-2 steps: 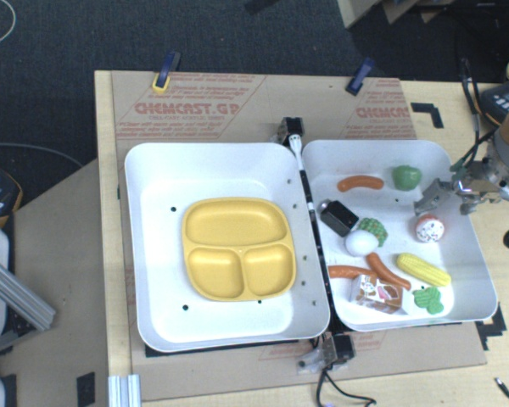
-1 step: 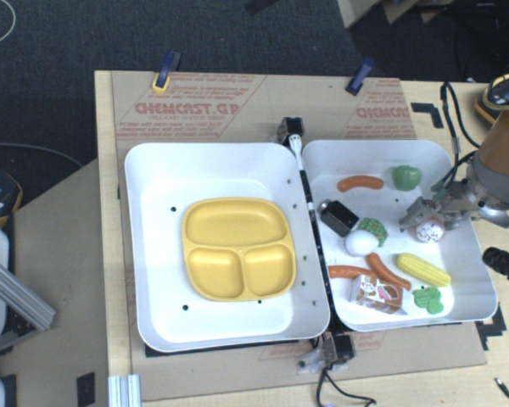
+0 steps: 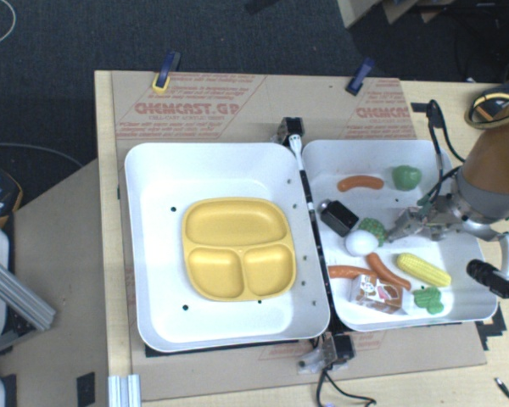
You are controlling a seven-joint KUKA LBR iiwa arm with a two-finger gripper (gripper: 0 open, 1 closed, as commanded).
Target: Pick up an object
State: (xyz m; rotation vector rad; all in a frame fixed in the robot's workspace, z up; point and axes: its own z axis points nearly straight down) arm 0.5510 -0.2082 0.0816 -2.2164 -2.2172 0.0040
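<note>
The left bin point(image 3: 153, 253) holds a yellow divided tray point(image 3: 237, 246). The right bin point(image 3: 356, 155), touching it along the middle seam, carries all the small items, so the pick has to happen there. The arm point(image 3: 490, 172) reaches in over the right bin's far side, and the gripper point(image 3: 405, 224) hangs low near that bin's centre; whether its fingers are apart or together cannot be told from this angle, and nothing shows between them.

Taking the white ball point(image 3: 361, 243) as landmark: the likeliest target, a green broccoli piece point(image 3: 373, 227), sits just beside it toward the gripper. A black block point(image 3: 339, 218) lies just up and left of the ball. A corn cob point(image 3: 422, 269) lies to its right and lower, a sausage point(image 3: 385, 270) runs between ball and corn, and a printed packet point(image 3: 377, 292) sits below.

To do this step well, the arm should probably centre over one item before closing, since the broccoli, ball and block crowd together and a skewed descent could nudge them apart.
</note>
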